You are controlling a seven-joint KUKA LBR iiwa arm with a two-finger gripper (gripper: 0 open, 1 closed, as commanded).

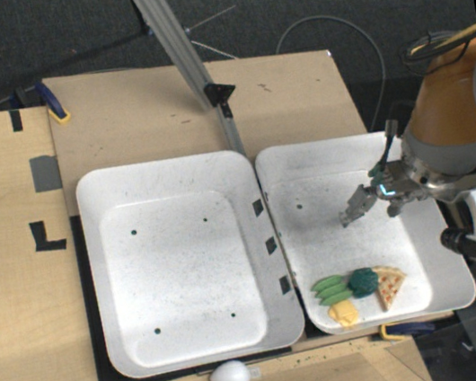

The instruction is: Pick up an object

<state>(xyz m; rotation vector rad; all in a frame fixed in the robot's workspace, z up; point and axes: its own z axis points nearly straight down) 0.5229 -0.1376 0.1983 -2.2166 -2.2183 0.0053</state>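
Observation:
Several small toy foods lie at the front of the right bin (325, 165): a green pea pod (330, 287), a dark green broccoli piece (362, 281), a pizza slice (389, 285) and a yellow piece (343, 312). My gripper (370, 210) hangs over the middle right of that bin, behind the foods and apart from them. It is open, its fingers spread with nothing between them.
The left bin (162, 175) sits beside the right one, their rims meeting in the middle. A white egg (230, 377) rests on the bench in front of the left bin. A grey metal bar (180, 45) slants in from the back.

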